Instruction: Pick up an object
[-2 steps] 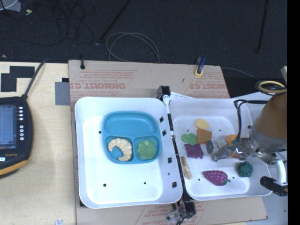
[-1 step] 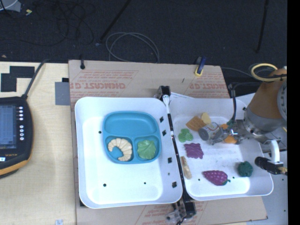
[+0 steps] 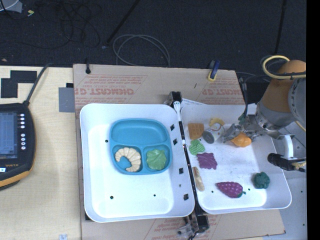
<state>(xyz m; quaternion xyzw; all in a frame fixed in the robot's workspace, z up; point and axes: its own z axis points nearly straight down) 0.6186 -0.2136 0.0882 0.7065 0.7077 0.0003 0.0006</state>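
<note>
Your gripper [image 3: 235, 132] sits low in the right bin [image 3: 272, 196] at about 1 o'clock, just beside the orange lump [image 3: 242, 141] — can't tell if it's clenched or released. Come straight down and centre on it — it looks smooth, rounded and slippery, unlike the bumpy purple grape cluster [image 3: 229, 188] at 6.

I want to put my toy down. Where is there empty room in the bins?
Left bin: bare floor in front of the blue tray. Right bin: a bare patch between the purple grapes and the orange piece. It's crowded near the divider and by the gripper.
</note>
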